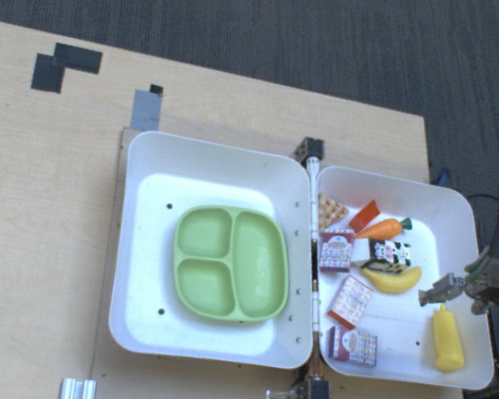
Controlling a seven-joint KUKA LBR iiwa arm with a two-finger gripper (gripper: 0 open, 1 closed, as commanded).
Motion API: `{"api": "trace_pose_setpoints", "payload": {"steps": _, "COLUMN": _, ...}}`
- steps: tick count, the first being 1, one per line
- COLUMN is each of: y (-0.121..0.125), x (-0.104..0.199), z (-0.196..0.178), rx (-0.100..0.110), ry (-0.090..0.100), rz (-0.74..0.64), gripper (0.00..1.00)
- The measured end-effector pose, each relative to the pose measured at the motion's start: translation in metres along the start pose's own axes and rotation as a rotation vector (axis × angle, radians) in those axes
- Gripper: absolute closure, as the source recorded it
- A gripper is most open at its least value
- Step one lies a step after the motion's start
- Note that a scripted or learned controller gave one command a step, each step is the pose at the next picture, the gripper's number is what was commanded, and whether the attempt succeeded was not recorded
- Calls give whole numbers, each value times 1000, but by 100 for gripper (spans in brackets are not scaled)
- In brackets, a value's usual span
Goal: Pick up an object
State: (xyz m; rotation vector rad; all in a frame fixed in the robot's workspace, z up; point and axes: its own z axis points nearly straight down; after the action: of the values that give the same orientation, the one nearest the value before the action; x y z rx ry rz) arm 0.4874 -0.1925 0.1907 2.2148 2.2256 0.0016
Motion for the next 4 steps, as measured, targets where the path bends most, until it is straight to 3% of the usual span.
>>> {"api": "trace_pose_setpoints", "payload": {"steps": 1, "y": 3, "x": 79, "z": 95, "rx": -9, "ry": -2, "rz": 4, "gripper": 0}}
{"api": "trace_pose_setpoints", "payload": {"steps": 2, "y": 5, "x": 81, "z": 84, "rx": -12, "ry": 3, "rz": 2, "gripper": 100}}
{"api": "trace_pose_setpoints", "payload": {"steps": 3, "y": 4, "x": 81, "z": 84, "rx": -10, "ry": 2, "rz": 2, "gripper": 0}}
{"api": "trace_pose_setpoints", "payload": {"steps": 4, "y": 6, "x": 81, "z": 74, "rx": -14, "ry": 3, "rz": 0, "gripper": 100}}
